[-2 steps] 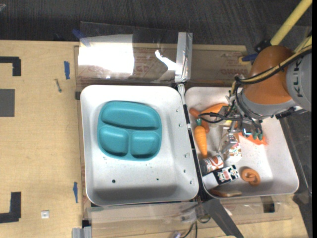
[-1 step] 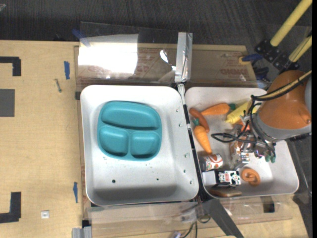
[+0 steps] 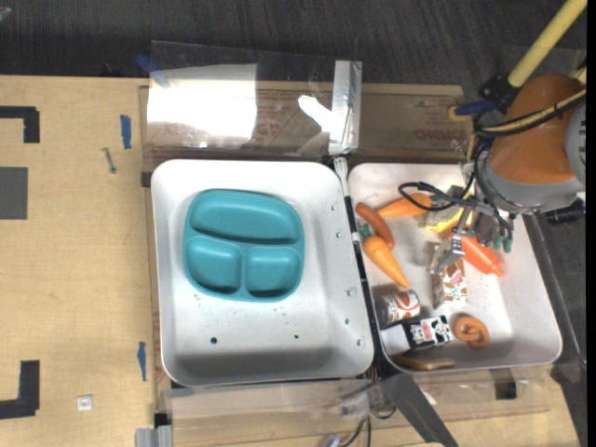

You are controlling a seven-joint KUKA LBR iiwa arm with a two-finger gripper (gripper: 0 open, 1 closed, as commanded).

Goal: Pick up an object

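My gripper [image 3: 477,236] hangs low over the upper right part of the right bin [image 3: 535,296], below the grey wrist and orange band. A red-orange toy piece [image 3: 482,255] lies right under it; whether it is gripped is unclear. Close by are a yellow piece [image 3: 447,220], an orange piece [image 3: 410,205] and a printed packet [image 3: 451,283]. On the bin's left side lie a carrot [image 3: 385,258] and a reddish sausage [image 3: 372,218].
Along the right bin's front sit a small can [image 3: 402,304], a black-and-white box [image 3: 426,331], a brown ring [image 3: 469,330] and a brown piece [image 3: 424,363]. The left bin [image 3: 186,333] holds a teal divided plate [image 3: 244,242]. A clear plastic panel [image 3: 251,110] stands behind the bins.
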